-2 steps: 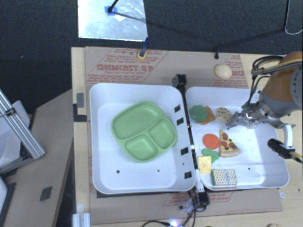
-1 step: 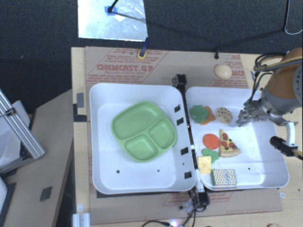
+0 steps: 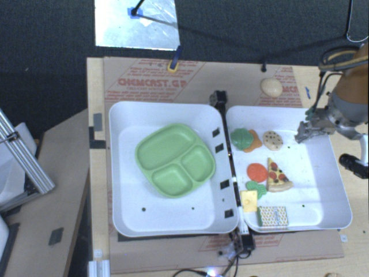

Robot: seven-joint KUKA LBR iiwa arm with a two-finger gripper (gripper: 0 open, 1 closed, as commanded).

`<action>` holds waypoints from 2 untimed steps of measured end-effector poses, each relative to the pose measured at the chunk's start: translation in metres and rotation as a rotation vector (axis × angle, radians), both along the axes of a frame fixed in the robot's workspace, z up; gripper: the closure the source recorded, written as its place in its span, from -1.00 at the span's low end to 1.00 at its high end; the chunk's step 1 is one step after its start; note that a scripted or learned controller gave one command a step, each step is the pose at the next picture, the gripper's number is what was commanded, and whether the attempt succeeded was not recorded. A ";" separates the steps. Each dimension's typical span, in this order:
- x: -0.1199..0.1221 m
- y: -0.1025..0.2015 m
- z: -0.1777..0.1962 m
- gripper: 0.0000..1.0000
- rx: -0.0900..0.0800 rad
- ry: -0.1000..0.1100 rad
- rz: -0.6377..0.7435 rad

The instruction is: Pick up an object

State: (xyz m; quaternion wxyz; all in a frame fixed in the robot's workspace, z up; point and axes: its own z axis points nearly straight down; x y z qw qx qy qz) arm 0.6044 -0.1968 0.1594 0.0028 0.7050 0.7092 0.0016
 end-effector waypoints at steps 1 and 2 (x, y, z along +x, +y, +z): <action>0.007 -0.007 0.048 1.00 0.000 0.000 0.000; 0.008 -0.007 0.066 1.00 0.001 0.002 0.001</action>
